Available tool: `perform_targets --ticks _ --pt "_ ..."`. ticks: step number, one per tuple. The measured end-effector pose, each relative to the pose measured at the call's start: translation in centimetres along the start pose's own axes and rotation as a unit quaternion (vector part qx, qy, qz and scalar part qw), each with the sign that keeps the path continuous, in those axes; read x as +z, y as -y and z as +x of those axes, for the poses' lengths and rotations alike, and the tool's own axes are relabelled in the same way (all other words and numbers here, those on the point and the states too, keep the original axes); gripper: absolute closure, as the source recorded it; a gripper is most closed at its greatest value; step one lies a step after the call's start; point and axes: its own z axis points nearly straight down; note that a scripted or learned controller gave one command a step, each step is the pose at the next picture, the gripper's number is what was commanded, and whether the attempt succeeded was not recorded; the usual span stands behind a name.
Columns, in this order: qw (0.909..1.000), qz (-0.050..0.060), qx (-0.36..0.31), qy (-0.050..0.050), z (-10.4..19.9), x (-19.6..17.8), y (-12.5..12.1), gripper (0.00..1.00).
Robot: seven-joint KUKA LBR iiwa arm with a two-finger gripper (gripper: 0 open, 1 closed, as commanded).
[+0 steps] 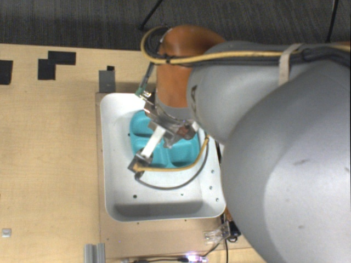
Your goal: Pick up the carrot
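Fingers (151, 147): one long white finger slants down and left over the bin (109, 147), ending in a dark tip. Whether the pair is apart or together, I cannot tell.

The gripper (143, 158) hangs over the bin's middle, just above a teal tray (140, 127) lying in the bin's far half. The arm (263, 119) enters from the bin's right as a large grey mass, bends over the bin's far edge, and turns down at its orange band (175, 64).

A yellow cable (184, 167) sags from the wrist across the tray's near edge. A thin black cable (162, 186) loops below it over the bin's bare floor.

The bin sits on a tan bench (49, 163). Black marks (55, 64) lie on the bench beyond the bin's far left corner.

The arm covers the bin's right side and much of the tray. Where the carrot lies, I cannot tell.
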Motion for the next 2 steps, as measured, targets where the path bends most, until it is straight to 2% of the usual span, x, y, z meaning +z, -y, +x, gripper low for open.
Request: perform_targets --ticks 1,2 --pt "1.0 0.0 -0.006 0.0 0.1 -1.0 0.0 1.0" --pt "0.9882 0.001 0.153 0.003 -5.5 3.8 -6.0 1.0"
